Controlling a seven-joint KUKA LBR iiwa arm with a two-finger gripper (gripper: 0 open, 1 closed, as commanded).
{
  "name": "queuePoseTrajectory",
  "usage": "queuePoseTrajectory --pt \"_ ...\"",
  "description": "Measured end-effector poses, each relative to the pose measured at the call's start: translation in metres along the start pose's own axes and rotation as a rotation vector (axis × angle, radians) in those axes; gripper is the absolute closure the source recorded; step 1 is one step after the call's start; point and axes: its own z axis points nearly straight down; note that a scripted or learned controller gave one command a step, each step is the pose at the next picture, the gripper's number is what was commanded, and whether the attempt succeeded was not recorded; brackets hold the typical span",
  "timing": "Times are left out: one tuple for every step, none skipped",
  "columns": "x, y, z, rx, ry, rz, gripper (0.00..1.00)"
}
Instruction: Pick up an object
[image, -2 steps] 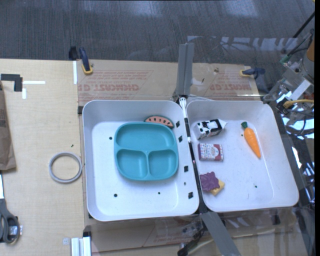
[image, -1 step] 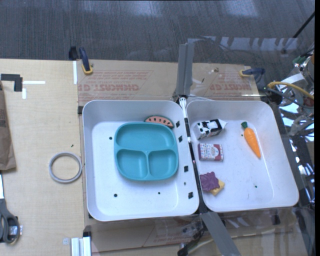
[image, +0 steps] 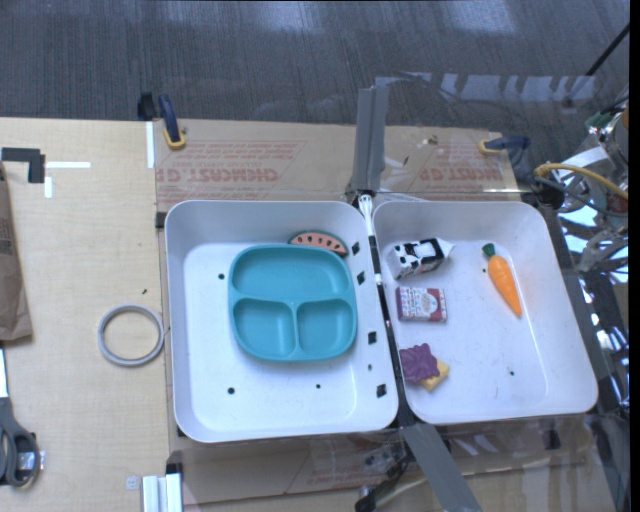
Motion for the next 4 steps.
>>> queuePoseTrajectory --pt "0.0 0.0 0.0 0.0 0.0 0.0 0.0" --pt "0.0 0.0 0.0 0.0 0.0 0.0 0.0" --pt "0.0 0.0 0.0 0.0 0.0 0.0 0.0" --pt "0.0 0.0 0.0 0.0 0.0 0.0 0.0"
